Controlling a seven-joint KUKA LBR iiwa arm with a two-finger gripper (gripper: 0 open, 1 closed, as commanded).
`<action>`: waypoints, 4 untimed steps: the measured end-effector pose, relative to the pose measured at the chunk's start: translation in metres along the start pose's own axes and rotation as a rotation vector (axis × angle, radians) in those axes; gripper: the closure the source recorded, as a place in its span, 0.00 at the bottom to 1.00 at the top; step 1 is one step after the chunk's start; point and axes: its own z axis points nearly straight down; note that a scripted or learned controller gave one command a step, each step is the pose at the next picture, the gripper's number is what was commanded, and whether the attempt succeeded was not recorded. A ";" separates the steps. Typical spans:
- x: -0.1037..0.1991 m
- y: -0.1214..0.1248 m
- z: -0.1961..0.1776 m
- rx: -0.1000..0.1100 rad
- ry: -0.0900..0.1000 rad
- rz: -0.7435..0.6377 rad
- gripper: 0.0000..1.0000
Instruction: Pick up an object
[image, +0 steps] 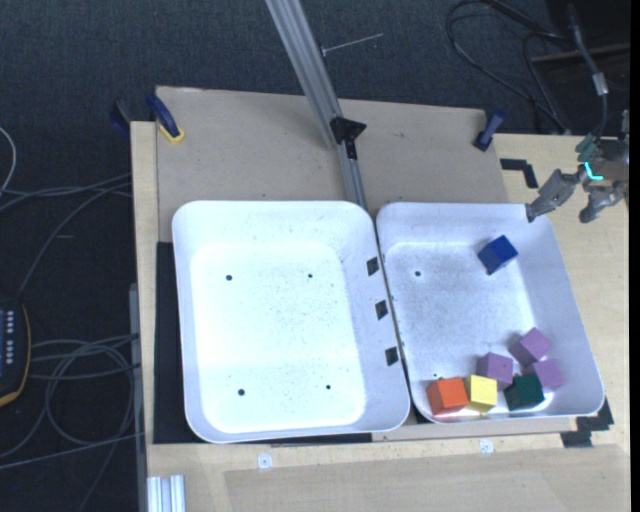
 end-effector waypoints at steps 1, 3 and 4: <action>-0.001 0.000 0.063 0.006 0.002 0.001 0.00; 0.009 -0.003 0.153 0.005 0.002 0.001 0.00; 0.009 0.000 0.138 -0.004 0.000 0.000 1.00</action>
